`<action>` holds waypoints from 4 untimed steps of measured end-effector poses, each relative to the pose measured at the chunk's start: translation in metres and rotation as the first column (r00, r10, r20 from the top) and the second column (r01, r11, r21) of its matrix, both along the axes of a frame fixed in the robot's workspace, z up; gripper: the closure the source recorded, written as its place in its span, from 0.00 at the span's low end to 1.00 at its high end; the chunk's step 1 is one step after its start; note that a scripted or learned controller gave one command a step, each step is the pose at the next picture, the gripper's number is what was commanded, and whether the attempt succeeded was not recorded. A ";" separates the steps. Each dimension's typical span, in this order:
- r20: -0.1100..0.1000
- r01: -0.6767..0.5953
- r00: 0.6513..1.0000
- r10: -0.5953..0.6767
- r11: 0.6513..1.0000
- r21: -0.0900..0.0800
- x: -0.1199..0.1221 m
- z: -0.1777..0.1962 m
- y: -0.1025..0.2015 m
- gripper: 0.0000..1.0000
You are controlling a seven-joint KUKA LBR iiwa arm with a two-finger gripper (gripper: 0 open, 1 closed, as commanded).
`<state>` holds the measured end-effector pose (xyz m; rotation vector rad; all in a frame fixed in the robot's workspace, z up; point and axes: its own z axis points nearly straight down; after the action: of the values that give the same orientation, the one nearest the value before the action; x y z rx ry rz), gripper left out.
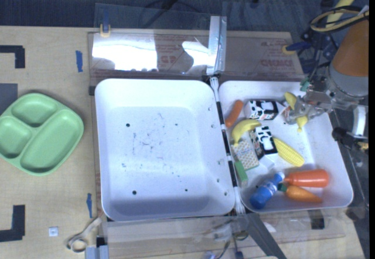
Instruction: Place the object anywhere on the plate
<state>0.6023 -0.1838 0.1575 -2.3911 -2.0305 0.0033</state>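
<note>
My gripper [299,112] hangs over the right bin's [343,184] far edge, near a small yellow piece; finger state, cannot tell. Green plate [40,133] sits far left on bench. Black-white carton [262,109] label unreadable.

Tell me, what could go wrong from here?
The toys in the right bin lie crowded and touching, so the gripper might catch two or slip. The green plate sits far left, beyond the left bin; anything carried could drop on that long trip.
</note>
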 end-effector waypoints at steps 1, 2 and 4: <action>0.003 -0.187 0.982 0.187 0.982 -0.001 -0.032 -0.031 0.057 1.00; 0.000 -0.345 0.939 0.345 0.939 0.001 -0.098 0.025 0.161 1.00; 0.000 0.039 0.999 -0.039 0.999 -0.003 -0.046 -0.048 0.318 1.00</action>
<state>0.5564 0.1341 0.1097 -2.4323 -1.9854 0.0064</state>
